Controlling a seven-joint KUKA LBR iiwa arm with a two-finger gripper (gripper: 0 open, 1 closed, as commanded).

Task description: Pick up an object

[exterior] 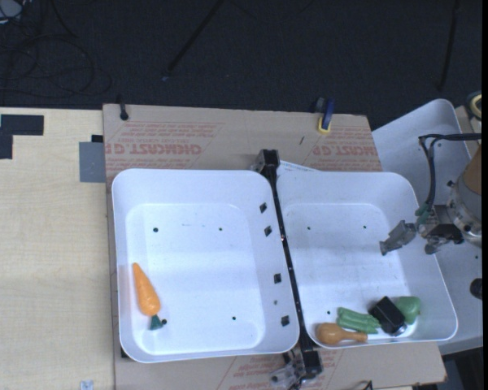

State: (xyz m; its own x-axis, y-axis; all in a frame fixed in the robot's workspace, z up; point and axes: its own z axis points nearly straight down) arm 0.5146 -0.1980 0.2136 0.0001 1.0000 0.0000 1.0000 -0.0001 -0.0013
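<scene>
Objects clustering in the right bin's (439, 242) near corner, a black block (388, 314) lying over green pieces (358, 321), are waiting while the gripper (413, 238), open and empty, is hovering farther back, needing a centred, vertical descent.

Single fixed overhead camera, slanted down, both bins (114, 218) framed.

Grey two-finger metal claw (415, 239): enters at right edge, reaching leftward, fingers apparently spread, nothing between them; wrist largely cropped.
</scene>
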